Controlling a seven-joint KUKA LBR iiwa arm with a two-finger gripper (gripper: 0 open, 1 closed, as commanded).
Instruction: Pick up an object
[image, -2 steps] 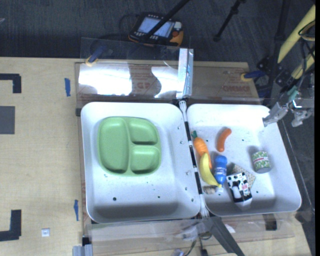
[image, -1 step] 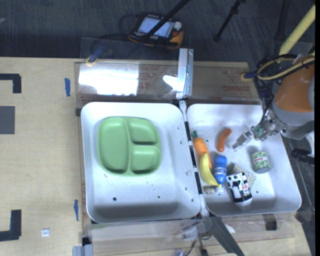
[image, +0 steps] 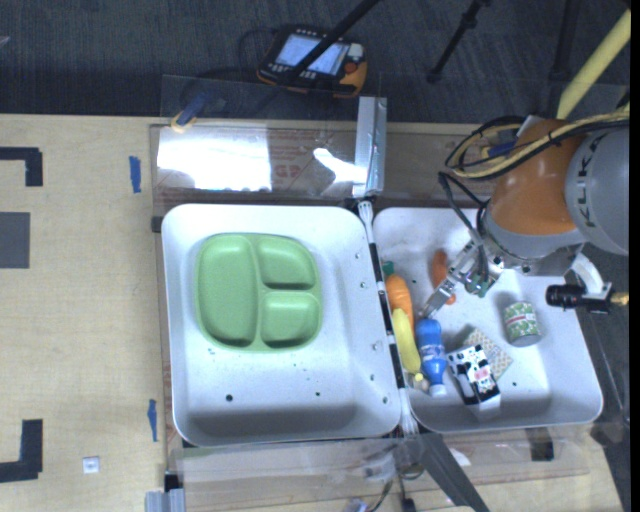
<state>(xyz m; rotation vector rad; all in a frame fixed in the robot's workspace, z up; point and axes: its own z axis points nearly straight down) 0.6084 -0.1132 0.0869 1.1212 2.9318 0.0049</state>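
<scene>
The right bin (image: 560, 400) holds several objects. An orange carrot-shaped piece (image: 399, 293), a yellow piece (image: 405, 342) and a blue bottle (image: 431, 356) lie in a row along its left wall. A black-and-white box (image: 476, 374) lies at the front on a patterned card (image: 497, 352). A small green-and-white can (image: 521, 322) lies to the right. A small orange item (image: 440, 265) sits near the back. My gripper (image: 443, 296) reaches down and leftward into this bin, its tip just above the blue bottle and right of the carrot-shaped piece.
The left bin (image: 200, 390) holds a green divided plate (image: 260, 290). A metal ridge (image: 385, 300) separates the two bins. Behind the bins stands a clear panel (image: 260, 160). Cables (image: 490, 150) hang from the arm over the right bin's back edge.
</scene>
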